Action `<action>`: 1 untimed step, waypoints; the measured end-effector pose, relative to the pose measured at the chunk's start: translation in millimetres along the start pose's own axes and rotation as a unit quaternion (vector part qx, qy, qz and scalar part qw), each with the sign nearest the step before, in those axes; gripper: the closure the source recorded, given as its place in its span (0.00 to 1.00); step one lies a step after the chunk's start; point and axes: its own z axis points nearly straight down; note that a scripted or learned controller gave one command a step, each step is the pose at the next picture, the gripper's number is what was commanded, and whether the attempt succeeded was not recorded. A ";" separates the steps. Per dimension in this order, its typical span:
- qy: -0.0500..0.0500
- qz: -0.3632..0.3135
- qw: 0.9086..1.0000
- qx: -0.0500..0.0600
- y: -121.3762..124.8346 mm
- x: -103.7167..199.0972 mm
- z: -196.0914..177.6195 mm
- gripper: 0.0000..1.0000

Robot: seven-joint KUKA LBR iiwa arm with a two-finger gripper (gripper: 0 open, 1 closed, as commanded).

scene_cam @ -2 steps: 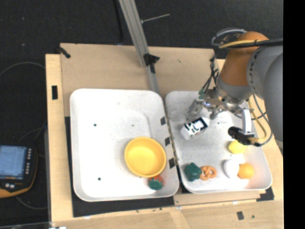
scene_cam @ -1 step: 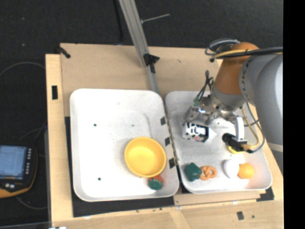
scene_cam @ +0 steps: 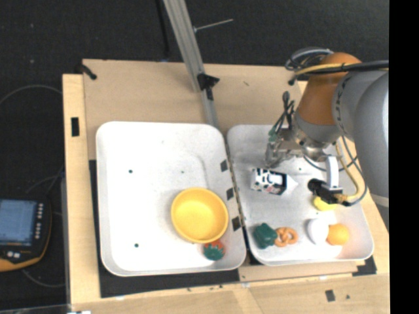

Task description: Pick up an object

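Partly hidden things
The arm (scene_cam: pixel 327 103) is covering the right bin's (scene_cam: pixel 258 142) far corner; the yellow bowl (scene_cam: pixel 200 214) is hiding part of a small red-green toy (scene_cam: pixel 214 250).

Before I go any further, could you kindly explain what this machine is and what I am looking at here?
One camera looks down at a slant on a bench with two shallow white bins. The grey arm with the orange band is a robot reaching in from the right; its gripper hangs over the right bin, just above a small black-and-white object. Nothing shows between its fingers. That bin also holds a green piece, an orange pretzel-like shape and an orange ball. The left bin holds a yellow bowl.
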 end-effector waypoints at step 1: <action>0.001 -0.005 1.000 -0.001 6.2 8.3 -55.2 1.00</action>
